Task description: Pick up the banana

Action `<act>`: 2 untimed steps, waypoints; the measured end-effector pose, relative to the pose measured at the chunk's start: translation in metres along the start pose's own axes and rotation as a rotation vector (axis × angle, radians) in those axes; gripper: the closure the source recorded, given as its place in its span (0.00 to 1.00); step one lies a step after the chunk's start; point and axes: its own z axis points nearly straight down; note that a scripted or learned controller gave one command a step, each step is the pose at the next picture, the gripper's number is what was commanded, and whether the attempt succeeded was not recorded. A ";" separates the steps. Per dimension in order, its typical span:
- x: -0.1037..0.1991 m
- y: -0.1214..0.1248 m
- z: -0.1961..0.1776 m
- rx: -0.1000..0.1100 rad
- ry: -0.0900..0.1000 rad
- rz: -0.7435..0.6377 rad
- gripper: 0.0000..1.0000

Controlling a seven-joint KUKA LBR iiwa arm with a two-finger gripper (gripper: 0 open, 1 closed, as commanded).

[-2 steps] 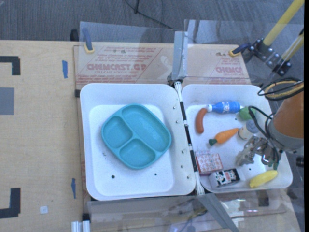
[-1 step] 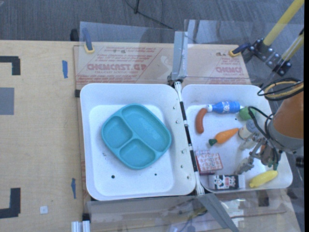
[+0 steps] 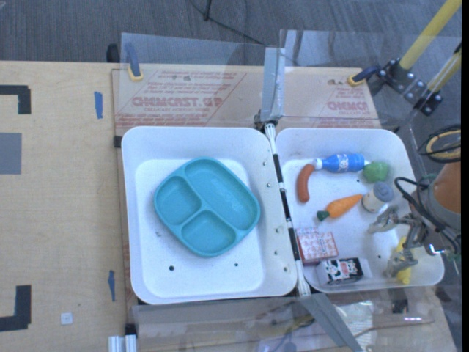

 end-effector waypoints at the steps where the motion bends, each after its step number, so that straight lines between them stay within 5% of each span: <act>1: -0.003 -0.001 -0.012 0.002 -0.013 0.005 1.00; 2: -0.005 -0.002 -0.023 0.003 -0.021 0.009 1.00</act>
